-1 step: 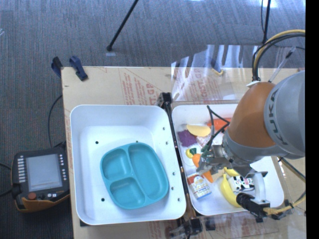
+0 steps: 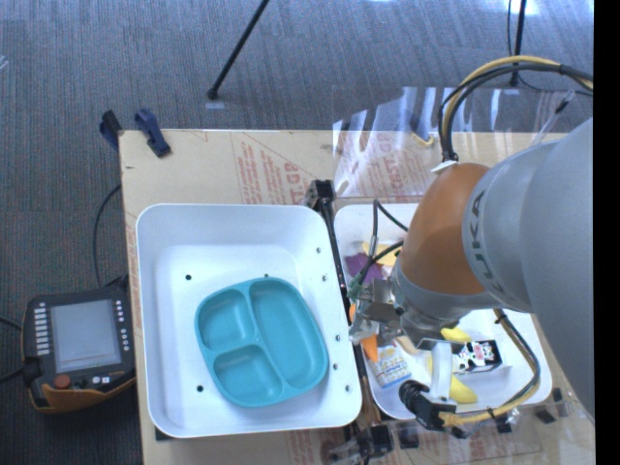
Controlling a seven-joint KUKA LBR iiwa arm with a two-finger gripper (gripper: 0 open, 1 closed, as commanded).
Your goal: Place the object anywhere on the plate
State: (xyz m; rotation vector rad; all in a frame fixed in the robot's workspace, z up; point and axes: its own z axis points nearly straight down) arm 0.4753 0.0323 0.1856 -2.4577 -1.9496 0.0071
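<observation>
A grey KUKA arm (image 2: 523, 231) with an orange band looms over the right-hand bin (image 2: 539, 384), its bulk hiding most of that bin's floor and much of what lies in it. The gripper (image 2: 373, 320) hangs low at the bin's left edge, just beside the wall shared with the left bin (image 2: 155, 260); its tips are lost in clutter and shadow, so whether it is spread, closed or carrying anything cannot be told. Partly visible under the wrist are a small carton with a black-and-white cow print (image 2: 480, 356) near the bin's right edge, a yellow item (image 2: 455, 387) close to the front edge, and a white packet with orange and blue markings (image 2: 387, 364) whose print is too small to read. Which of these is the task's object is unclear; all lie in the right bin. The blue three-compartment plate (image 2: 262, 342) sits bare in the middle of the left bin. Mirrored red lettering marks the cardboard bench top (image 2: 262, 168) near its back edge, unreadable here. A handheld control pendant (image 2: 77, 342) rests on the carpet off the bench's left edge.
</observation>
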